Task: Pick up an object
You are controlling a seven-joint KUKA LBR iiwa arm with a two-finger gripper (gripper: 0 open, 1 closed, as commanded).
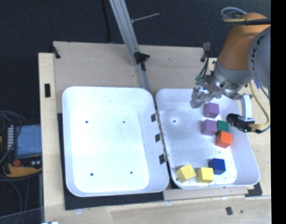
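The right bin (180,139) holds several small blocks: two purple ones (211,109) (208,126), a green one (222,125), an orange one (223,138), a blue one (218,165) and two yellow ones (185,172) (205,174). My gripper (198,98) hangs over the bin's far part, just left of and above the upper purple block. Nothing shows between its fingers. The wrist blocks much of the fingertips.
The left bin (73,125) lies beside the right one, with black clips along the shared edge. A slanted metal pole (126,27) rises behind the bins. Cables and a control box (26,143) lie off the bench's left side.
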